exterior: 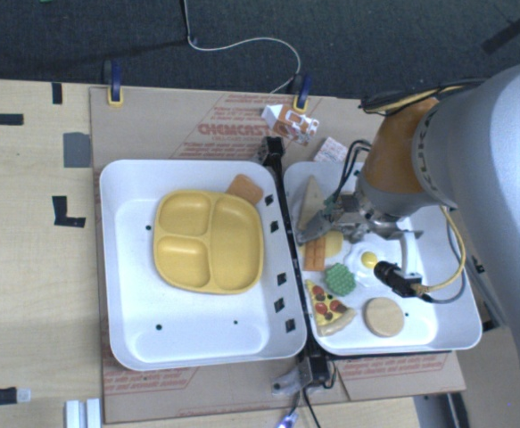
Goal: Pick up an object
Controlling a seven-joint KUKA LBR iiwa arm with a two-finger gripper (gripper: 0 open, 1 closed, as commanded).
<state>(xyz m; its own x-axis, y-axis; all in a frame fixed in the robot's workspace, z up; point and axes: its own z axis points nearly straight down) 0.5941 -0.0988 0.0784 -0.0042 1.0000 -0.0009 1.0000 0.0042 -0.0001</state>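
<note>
Wooden bench (28, 266) with cardboard sheet (197, 123), dark carpet (331, 16) beyond.

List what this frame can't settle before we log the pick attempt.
- Gripper: under the arm's wrist in the camera view; open, shut or holding something, cannot tell.
- Orange block: partly hidden behind the yellow divided plate.
- Back of the right bin: covered by the arm.
- Small packet behind the bins: too small to identify.
</note>
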